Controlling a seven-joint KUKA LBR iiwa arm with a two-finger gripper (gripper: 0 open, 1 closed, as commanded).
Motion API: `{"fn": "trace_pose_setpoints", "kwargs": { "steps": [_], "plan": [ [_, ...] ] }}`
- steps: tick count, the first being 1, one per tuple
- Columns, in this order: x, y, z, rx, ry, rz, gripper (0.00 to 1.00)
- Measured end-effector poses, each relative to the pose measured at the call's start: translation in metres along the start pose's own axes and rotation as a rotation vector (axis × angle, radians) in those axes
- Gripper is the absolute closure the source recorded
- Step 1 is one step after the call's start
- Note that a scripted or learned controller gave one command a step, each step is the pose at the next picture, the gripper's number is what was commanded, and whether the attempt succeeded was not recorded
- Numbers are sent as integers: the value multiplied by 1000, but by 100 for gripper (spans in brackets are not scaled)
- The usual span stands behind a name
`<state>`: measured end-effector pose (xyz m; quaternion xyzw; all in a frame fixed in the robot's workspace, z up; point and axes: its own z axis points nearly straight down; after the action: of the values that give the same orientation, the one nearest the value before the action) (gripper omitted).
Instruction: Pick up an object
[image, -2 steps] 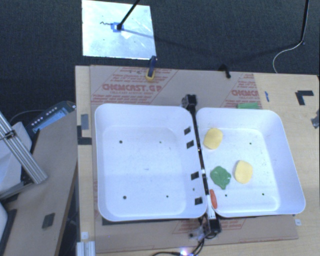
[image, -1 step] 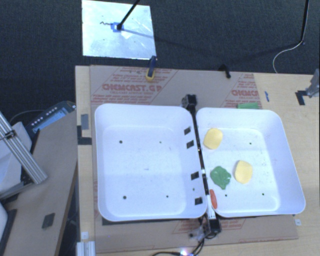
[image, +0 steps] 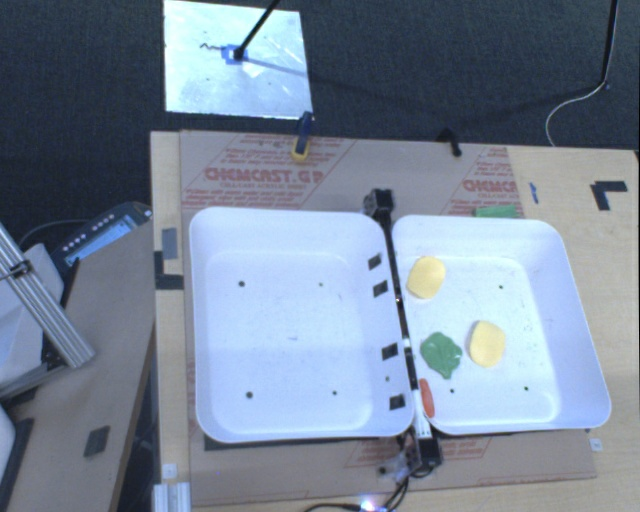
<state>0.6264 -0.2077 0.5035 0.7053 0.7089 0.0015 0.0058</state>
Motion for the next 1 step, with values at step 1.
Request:
{"fn": "trace_pose_setpoints", "kwargs": {
  "steps": [1],
  "plan": [
    [2, 44, -10, 5, 3, -2, 100]
  ]
}}
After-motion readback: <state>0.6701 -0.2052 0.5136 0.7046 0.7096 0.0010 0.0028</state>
